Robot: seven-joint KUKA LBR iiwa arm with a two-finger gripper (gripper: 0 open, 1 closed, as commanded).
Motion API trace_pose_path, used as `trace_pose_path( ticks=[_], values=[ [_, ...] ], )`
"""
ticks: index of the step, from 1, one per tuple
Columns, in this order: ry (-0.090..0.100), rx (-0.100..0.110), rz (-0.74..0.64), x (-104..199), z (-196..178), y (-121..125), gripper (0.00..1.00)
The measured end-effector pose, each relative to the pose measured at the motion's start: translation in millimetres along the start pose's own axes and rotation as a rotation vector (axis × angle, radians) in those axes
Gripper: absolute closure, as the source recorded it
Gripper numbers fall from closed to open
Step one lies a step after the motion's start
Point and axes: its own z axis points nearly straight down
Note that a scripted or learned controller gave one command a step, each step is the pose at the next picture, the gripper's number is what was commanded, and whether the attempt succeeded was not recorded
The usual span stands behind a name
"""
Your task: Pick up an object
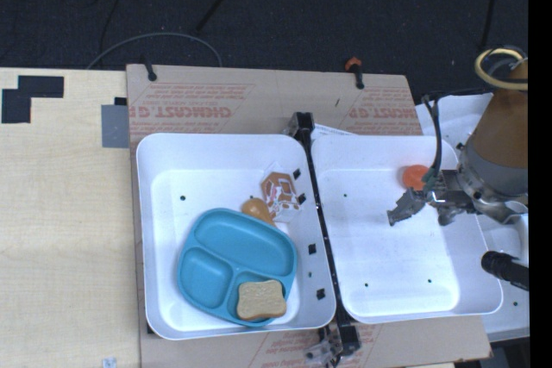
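My gripper (423,214) hangs over the right bin (392,293), near its right side. Its dark fingers (399,214) stand apart with bare white floor between them, so it is open and holds nothing. A small orange object (414,176) lies just behind the gripper, partly hidden by the arm's cable. In the left bin (159,185) a blue divided plate (226,258) carries a slice of toast (260,300). A clear packet with brown print (279,190) and a small orange-brown piece (256,208) lie at the plate's far edge.
The grey arm with its orange band (504,134) comes in from the right above the right bin's far corner. A black divider with clips (317,228) separates the two bins. Cardboard (259,103) lies under both bins.
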Motion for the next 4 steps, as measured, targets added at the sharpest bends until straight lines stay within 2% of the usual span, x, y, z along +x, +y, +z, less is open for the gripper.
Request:
trace_pose_path(
  ticks=[1, 2, 4],
  values=[
    [-0.002, -0.011, -0.002, -0.1, -5.8, 2.2, 0.00],
    [-0.001, -0.007, -0.001, -1.4, 46.9, -7.8, 0.00],
    [-0.002, -0.011, 0.000, -1.5, 144.3, 1.8, 0.00]
  ],
)
